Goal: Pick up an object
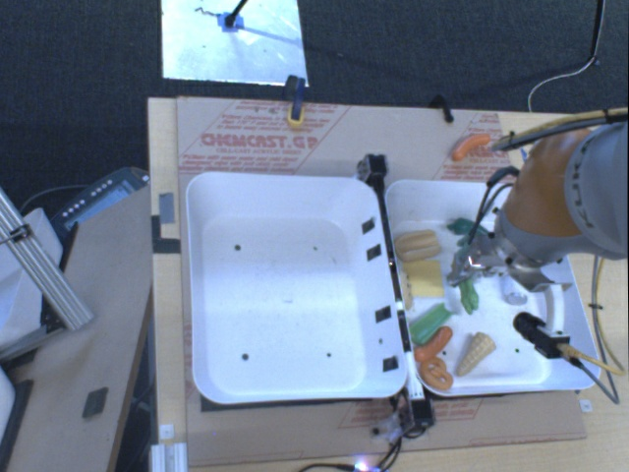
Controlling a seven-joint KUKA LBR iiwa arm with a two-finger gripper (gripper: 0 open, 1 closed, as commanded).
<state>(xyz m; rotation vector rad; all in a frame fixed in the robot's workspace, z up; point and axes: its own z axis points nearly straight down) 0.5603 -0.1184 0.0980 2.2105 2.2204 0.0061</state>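
Camera view. 2 shallow white bins are borne side by side on the worktop. The left bin and the right bin are separated by a black hinged divider. The toy food is gathered in the right bin: a hot-dog bun, a yellow cheese slice, a green pod, an orange carrot piece, a pretzel and an ice-cream cone. The pincer is lowered over a dark green vegetable, just right of the cheese slice. How far it is open, and whether anything is held, cannot be told.

Handling, as judged: the pieces are taken for light, stiff, smooth plastic, liable to slip. The green vegetable would best be gripped across its narrow middle.
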